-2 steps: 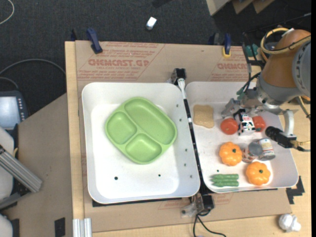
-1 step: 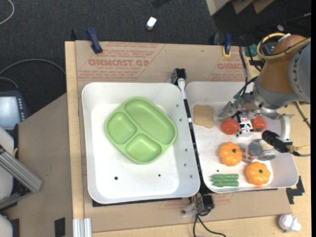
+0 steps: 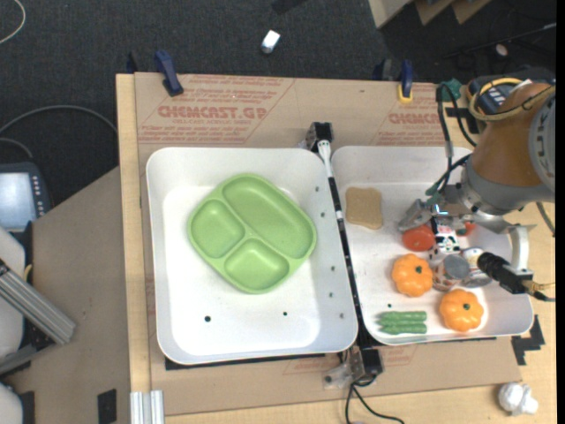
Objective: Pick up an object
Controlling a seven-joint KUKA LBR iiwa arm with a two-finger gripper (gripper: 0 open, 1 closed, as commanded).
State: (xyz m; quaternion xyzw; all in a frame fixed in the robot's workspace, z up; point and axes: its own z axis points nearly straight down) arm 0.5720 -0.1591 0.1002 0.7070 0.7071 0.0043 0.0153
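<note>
The right bin (image 3: 388,162) holds a tan bread slice (image 3: 364,208), a red tomato-like piece (image 3: 417,238), two orange pumpkins (image 3: 411,275) (image 3: 462,310) and a bunch of green beans (image 3: 402,322). My gripper (image 3: 439,239) is low in this bin, reaching in from the right. It is open, with one metal finger (image 3: 421,211) just behind the red piece and the other (image 3: 459,268) in front of it, beside the nearer pumpkin. Nothing is lifted. The wrist hides part of the bin floor to the right of the red piece.
The left bin (image 3: 168,263) holds a green divided plate (image 3: 252,232). A black divider rail (image 3: 335,219) runs between the bins. Blue and yellow clamps (image 3: 168,71) (image 3: 405,83) grip the board's far edge. The arm's orange band (image 3: 512,144) stands over the right bin's far right corner.
</note>
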